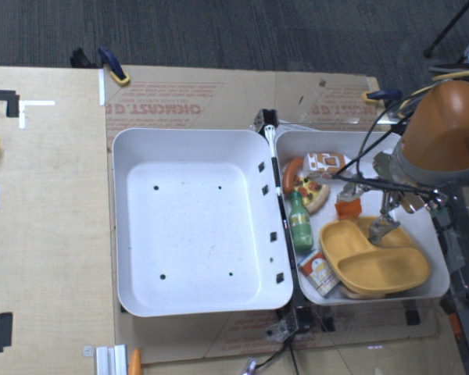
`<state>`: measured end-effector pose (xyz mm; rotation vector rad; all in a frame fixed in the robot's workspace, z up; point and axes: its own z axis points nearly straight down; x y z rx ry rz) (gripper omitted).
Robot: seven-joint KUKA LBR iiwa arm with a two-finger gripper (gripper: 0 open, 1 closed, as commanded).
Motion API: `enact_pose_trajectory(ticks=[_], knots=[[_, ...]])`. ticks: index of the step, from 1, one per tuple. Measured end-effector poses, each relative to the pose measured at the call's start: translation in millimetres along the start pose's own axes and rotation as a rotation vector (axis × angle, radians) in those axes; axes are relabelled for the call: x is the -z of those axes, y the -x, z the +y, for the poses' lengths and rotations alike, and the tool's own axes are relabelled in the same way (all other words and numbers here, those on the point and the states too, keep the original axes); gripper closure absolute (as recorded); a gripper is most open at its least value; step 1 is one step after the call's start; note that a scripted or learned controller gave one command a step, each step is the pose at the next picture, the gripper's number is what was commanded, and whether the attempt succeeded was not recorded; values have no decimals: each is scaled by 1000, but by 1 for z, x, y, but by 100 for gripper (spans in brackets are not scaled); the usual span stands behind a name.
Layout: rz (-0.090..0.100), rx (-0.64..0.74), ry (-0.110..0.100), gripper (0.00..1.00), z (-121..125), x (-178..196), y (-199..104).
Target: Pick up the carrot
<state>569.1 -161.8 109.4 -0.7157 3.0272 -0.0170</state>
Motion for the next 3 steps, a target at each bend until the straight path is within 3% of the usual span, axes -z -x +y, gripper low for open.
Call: enact_pose_trajectory(ticks=[1, 2, 3], knots=[[-10, -72, -33, 0, 57, 3, -27], [-8, -234, -45, 0, 54, 3, -32], [-20, -351, -50, 0, 60, 5, -43]])
